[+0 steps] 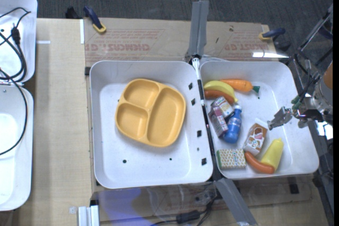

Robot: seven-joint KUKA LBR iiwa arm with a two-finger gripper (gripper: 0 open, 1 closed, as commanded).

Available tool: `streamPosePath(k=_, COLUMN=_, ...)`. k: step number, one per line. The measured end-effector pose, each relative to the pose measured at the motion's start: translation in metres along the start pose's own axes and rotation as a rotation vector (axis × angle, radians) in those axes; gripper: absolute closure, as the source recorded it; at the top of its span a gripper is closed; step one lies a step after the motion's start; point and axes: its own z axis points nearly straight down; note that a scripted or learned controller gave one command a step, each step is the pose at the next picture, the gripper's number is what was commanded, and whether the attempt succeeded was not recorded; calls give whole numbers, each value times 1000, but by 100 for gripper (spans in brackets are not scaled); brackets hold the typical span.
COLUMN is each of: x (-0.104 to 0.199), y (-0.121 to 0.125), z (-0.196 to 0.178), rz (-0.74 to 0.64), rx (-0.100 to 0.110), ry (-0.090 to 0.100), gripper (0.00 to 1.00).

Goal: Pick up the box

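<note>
Two small boxes lie in the right bin (296, 90). A maroon and white carton (219, 114) lies left of centre, against a blue bottle (232, 125). A brown and white box with a red print (256, 138) lies further right, tilted, beside a yellow bottle (272, 152). My gripper (279, 118) hangs at the bin's right side, just above and to the right of the brown box, with nothing visibly in it.
A banana (220, 88) and a carrot (237, 84) lie at the back of the right bin. A patterned green sponge (231, 158) and an orange sausage (259, 163) lie at its front. The left bin (100, 129) holds a yellow divided plate (151, 112). Clamps and cardboard lie behind the bins.
</note>
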Motion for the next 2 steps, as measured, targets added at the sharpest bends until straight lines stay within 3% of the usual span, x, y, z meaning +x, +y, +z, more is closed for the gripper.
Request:
streamPosePath(k=1, x=44, y=-7, z=19, rz=23, rx=0, ry=0, gripper=0)
streamPosePath(k=2, x=72, y=-2, z=112, rz=51, rx=1, ry=0, gripper=0)
